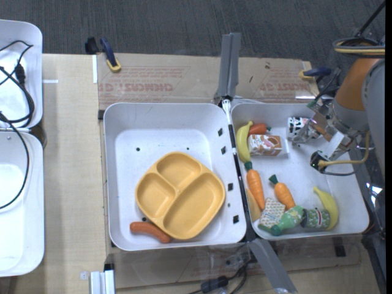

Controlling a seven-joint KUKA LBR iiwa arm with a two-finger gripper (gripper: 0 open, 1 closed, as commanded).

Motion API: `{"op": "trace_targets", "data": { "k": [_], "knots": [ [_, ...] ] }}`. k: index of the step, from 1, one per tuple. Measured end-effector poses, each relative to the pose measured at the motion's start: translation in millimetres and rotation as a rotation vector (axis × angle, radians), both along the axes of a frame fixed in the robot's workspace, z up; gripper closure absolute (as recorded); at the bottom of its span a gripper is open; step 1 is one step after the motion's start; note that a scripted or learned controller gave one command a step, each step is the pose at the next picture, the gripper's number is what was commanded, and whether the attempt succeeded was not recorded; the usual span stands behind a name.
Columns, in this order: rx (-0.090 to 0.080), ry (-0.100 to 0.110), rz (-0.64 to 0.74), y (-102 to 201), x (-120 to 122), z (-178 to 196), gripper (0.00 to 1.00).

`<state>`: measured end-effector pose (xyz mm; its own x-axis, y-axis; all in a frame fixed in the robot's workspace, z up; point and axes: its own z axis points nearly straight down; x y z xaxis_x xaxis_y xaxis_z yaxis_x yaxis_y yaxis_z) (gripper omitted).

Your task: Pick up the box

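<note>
A: What do we have under us, biggest first?

B: We see a dark grey carpeted floor [184, 11] along the top, then the pale wooden bench [70, 164] with a sheet of printed cardboard [159, 78] lying flat on it. On that sit the two white bins. The left bin [122, 164] holds a yellow divided plate [179, 195] with a sausage [149, 230] at its lower left edge. The right bin [343, 176] carries the clutter.

A: And the box?

B: We find the box [267, 145] near the right bin's upper left, lying flat, just beside a banana [244, 141] on its left. Below it are two carrots [268, 190], a patterned packet [272, 212], a green bottle [288, 220], a small can [316, 218] and a second banana [329, 206].

A: The arm?

B: The arm [358, 97] comes in from the right, orange band showing, cut off by the frame edge. Its gripper [304, 131] sits over the bin's upper right, well apart from the box, near a small black-and-white object [297, 125] we cannot identify. Cables and brackets crowd the fingers, so we cannot tell whether they are spread or closed.

A: Anything else cut off?

B: A white fixture [18, 146] with black cables at the left edge.
</note>
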<state>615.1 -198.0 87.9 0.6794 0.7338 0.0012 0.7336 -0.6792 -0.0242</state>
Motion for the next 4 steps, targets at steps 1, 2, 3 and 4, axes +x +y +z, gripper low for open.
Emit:
{"op": "trace_targets", "data": {
  "k": [1,2,3,4],
  "knots": [
    [-0.011,-0.007,0.003,-3,1,10,1.00],
    [-0.007,-0.006,0.004,-1,2,10,0.00],
    [-0.010,-0.005,0.006,-2,1,19,1.00],
    [-0.018,-0.013,-0.094,5,-47,22,1.00]
  ]
}}
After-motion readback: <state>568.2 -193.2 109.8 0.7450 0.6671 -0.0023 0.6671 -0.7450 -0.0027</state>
